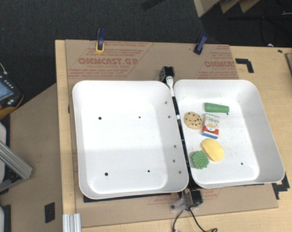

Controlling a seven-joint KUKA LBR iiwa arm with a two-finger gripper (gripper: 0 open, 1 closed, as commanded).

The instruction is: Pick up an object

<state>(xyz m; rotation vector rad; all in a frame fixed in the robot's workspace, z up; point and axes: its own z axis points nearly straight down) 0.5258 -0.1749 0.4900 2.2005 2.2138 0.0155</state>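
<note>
Camera view showed the candidates for picking gathered in the right white bin, toward its inner side: a flat green rectangular block farthest back, a round tan cookie with dark chips to its near left, a small red, white and blue carton just below the block, a smooth yellow oval piece nearer the front, and a bumpy green round item touching the yellow one's lower left edge. The left white bin sat alongside, the two rims meeting along a dark centre seam. Both bins rested on a brown cardboard sheet clamped at the back edge by two blue clips.

Of the gripper's state nothing could be told. Judging by this, the task stood at its very start, with no object chosen or approached. The next move would call for a descent over one piece; the green block and the cookie lay apart from their neighbours, while the yellow and green pair crowded each other and might foul a grasp.
</note>
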